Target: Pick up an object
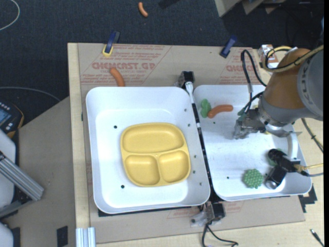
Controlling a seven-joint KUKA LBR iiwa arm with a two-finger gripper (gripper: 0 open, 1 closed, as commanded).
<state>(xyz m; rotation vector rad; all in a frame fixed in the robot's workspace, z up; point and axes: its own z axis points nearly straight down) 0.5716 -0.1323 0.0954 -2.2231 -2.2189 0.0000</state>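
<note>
The likeliest thing to pick is the orange toy sausage (pixel 221 109), lying near the far edge of the right bin (pixel 231 158), with a small green leafy piece (pixel 205 107) just beside it towards the bin's inner wall. A green knobbly ball (pixel 252 178) sits well apart from both, near the front edge of the same bin. The pincer (pixel 241 129) hangs low over bare bin floor, near the sausage but not over it, and between the sausage and the ball. We cannot tell how far it is open, and we see no object caught in it. We judge the step in hand to be the approach, with no grasp made yet. The next move calls for choosing one target, centring over it, and lining the pincer across the sausage's short side if that is the choice. The green piece is close enough to get in the way. The left bin (pixel 103 138) carries a yellow divided plate (pixel 154 153), and a second sausage (pixel 117 76) lies out on the worktop (pixel 154 60) behind it.
</note>
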